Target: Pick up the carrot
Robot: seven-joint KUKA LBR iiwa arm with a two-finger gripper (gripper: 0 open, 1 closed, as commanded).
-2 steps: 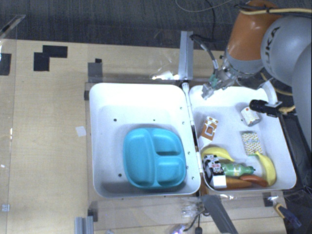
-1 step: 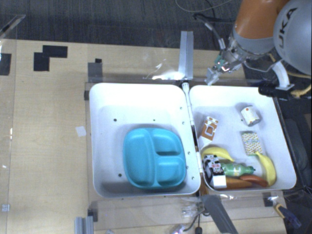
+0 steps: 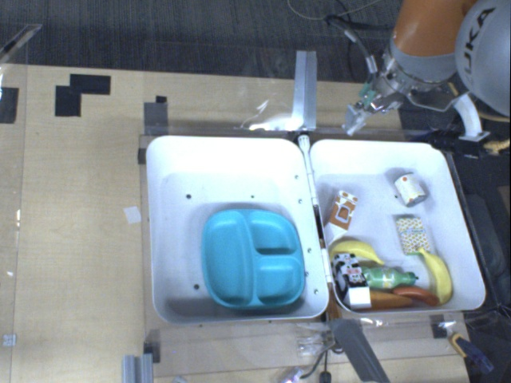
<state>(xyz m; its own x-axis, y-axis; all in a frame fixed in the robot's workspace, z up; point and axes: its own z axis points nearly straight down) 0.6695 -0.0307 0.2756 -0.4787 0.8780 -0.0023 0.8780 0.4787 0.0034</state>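
The carrot lies along the near edge of the right bin, long axis parallel to that edge, wedged under a green bottle, while the end effector, released and empty, hovers beyond the bin's far edge.

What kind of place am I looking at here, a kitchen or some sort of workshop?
Most likely a robot test lab, not a kitchen. A grey and orange arm reaches over two white bins on a bench; one holds a blue plate, the other what look like toy foods, such as a banana.
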